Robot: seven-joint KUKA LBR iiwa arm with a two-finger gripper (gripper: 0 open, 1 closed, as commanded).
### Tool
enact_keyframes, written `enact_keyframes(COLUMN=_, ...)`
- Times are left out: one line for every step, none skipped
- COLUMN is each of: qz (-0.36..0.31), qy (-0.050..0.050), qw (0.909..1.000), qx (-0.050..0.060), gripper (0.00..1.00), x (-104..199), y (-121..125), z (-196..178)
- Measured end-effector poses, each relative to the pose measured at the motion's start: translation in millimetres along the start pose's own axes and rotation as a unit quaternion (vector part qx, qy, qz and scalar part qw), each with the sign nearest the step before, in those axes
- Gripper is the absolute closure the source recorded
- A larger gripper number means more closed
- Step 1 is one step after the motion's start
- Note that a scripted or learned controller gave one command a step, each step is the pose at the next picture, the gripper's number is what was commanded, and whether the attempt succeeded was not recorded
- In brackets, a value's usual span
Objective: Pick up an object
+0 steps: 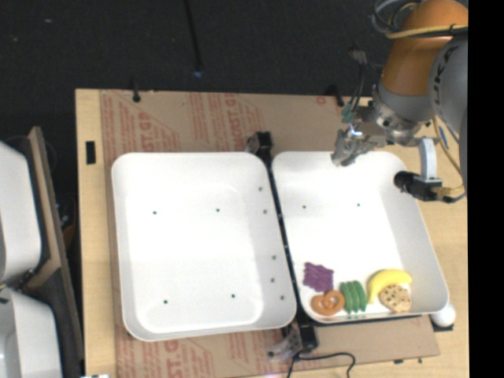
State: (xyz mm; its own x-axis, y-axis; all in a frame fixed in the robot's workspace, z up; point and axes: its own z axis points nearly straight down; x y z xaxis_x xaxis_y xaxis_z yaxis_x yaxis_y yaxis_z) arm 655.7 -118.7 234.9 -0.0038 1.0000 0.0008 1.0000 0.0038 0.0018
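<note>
Five small toys (358, 288) crowd the right bin's (346, 211) near edge; jaws (345, 157), state unclear, hang over its far rim.

Both bins, left bin (142, 211) and right bin (354, 219), look smooth semi-gloss white plastic, sitting on matt printed cardboard (197, 120) over a pale wood-look bench (461, 266); arm's orange band (417, 50) glossy, gripper (346, 152) dull metal, toy pieces (358, 290) look matt plastic.

bins (197, 172) white | grapes (318, 275) purple | banana (390, 278) yellow | pretzel (327, 302) orange | pickle (354, 295) green | cookie (394, 296) tan, dark-speckled
</note>
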Motion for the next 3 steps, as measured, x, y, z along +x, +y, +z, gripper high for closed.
enact_keyframes(qz=0.0, qy=0.0, qw=1.0, qx=0.0, gripper=1.0, x=55, y=0, z=-12)
enact_keyframes(qz=0.0, qy=0.0, qw=1.0, qx=0.001, gripper=1.0, x=109, y=8, z=-2)
enact_keyframes(qz=0.001, qy=0.0, qw=1.0, qx=0.001, gripper=1.0, x=159, y=7, z=7)
